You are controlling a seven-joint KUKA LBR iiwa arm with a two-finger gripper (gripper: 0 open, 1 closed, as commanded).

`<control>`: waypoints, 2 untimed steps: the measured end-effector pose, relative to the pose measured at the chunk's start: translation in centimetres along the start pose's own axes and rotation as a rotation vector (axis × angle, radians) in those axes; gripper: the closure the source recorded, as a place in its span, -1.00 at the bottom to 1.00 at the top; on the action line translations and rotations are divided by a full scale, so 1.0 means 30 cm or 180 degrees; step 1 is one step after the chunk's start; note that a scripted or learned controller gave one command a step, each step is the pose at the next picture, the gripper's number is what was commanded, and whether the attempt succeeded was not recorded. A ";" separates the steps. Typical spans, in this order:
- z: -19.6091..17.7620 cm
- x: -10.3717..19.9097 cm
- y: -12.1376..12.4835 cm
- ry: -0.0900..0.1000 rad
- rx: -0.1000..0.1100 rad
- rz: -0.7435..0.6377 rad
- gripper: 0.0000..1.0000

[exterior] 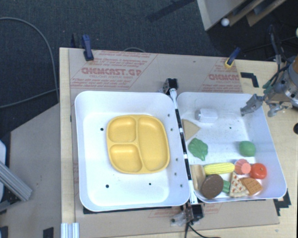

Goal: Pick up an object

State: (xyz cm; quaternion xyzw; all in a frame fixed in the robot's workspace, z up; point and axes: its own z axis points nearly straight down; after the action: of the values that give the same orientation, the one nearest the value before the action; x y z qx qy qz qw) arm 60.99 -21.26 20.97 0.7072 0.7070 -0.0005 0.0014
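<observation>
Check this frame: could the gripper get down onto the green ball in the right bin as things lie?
Probably yes. The green ball sits by itself on bare bin floor, apart from the pile of toy food nearer the front. The gripper is over the right bin's back corner, with nothing between it and the ball.

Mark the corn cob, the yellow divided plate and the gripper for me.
corn cob (pixel 219 168), camera view, middle of the cob.
yellow divided plate (pixel 163 141), camera view, right rim.
gripper (pixel 261 106), camera view, midway between the fingertips.
</observation>
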 end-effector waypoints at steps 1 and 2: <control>0.383 -0.019 -0.096 0.0018 -0.0001 -0.0010 -1.00; 0.418 -0.009 -0.239 0.0021 0.0013 -0.0003 -1.00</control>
State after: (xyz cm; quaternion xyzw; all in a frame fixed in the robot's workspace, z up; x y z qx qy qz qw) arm 53.83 -21.57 8.41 0.7069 0.7073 0.0004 -0.0024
